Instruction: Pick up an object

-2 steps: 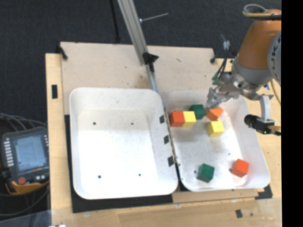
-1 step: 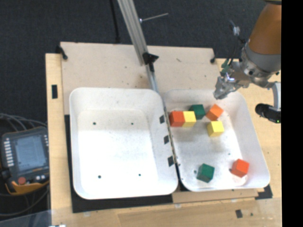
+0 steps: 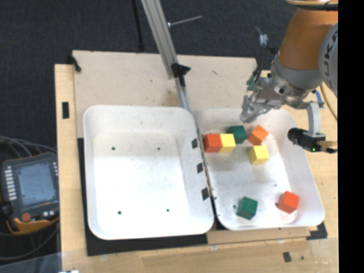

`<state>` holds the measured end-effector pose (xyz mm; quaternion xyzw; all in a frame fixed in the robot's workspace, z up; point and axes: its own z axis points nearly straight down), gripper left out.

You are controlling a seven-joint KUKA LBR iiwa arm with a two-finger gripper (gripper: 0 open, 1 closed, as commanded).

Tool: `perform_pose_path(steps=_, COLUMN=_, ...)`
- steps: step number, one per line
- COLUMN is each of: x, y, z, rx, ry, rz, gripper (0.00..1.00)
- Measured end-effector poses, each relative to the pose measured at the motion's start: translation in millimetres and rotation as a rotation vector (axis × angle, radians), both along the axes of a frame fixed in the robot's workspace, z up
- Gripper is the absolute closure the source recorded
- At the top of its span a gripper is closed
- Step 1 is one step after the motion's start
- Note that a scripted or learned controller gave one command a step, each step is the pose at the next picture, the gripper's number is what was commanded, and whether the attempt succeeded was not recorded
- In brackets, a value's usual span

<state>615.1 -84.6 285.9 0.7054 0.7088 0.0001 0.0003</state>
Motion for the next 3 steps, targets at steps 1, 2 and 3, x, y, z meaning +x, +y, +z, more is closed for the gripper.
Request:
perform_pose_path(steps=1, x=-21.1, y=50.5, z=-5.9, rx=0.001, ry=0.0, rz=0.001, gripper=1.0)
perform_pose_path(steps=2, x=-33.5, y=93.8, z=-11.2, rx=0.001, ry=0.001, rz=0.001, gripper=1.0)
perform_pose_path(steps=3, x=-38.8, y=138.8, z=-32.1, rx=0.001, ry=0.002, rz=0.001, gripper=1.0)
